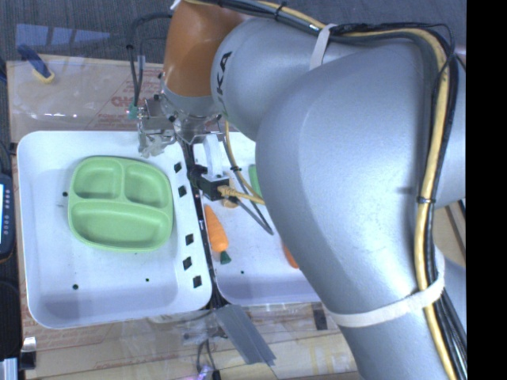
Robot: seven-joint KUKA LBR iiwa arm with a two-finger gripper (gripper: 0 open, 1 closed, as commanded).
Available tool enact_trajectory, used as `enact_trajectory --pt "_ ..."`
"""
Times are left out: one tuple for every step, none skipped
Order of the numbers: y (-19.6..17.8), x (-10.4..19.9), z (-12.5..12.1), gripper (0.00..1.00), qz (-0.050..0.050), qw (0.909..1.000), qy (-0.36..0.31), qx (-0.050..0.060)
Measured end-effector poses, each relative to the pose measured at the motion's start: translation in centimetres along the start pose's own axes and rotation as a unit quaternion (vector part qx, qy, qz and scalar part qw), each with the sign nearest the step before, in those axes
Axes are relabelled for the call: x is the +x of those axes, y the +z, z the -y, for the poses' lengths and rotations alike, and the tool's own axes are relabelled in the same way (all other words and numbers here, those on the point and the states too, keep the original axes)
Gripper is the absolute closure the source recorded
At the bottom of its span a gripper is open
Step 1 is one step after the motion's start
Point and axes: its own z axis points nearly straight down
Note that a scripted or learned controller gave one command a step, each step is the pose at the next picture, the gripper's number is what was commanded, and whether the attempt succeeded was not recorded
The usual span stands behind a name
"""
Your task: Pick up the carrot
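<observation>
Gripper is being held at the left bin's upper rim; its opening cannot be told. Carrot is lying in the right bin, down-right of the gripper, long axis running up-down in view.

Two white bins stand side by side, a left bin and a right bin. There is one green divided plate with three compartments, and one carrot. One orange piece and one green sliver peek from under the arm; their kind is unclear.

Bulky grey arm in from the right, orange-banded wrist upper centre, jaws just below it
</observation>
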Motion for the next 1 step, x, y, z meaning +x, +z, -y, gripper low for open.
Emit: enact_trajectory --pt "-7.48 -1.26 0.05 1.00 0.000 0.9633 0.268 -0.001"
